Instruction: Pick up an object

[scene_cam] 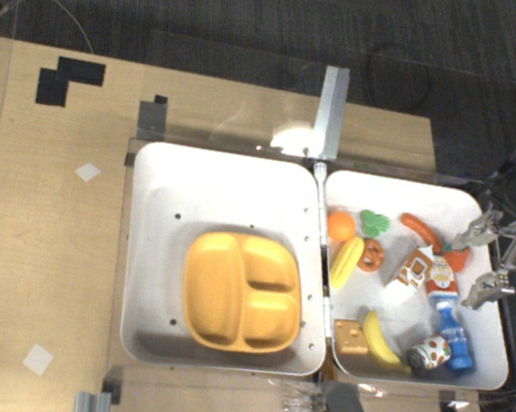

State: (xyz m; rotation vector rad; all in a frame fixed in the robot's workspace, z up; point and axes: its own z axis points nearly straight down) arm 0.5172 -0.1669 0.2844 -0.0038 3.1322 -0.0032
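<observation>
Bench (pixel 39 219) lay bare on the left. Left bin (pixel 155 234) held a yellow divided tray (pixel 242 292), flat, near its middle. Right bin (pixel 354 190) was crowded: orange (pixel 340 226), green piece (pixel 374 223), two bananas (pixel 346 262) (pixel 382 340), pretzel (pixel 371 254), red sausage (pixel 421 231), small carton (pixel 413 267), blue bottle (pixel 453 341). Gripper (pixel 486 263) stood at that bin's right rim, fingers spread apart, nothing between them. Nearest candidates lay just left of the jaws: carton and sausage, the sausage's long axis running upper-left to lower-right. Judged: pick not yet begun; a short leftward reach would serve.
</observation>
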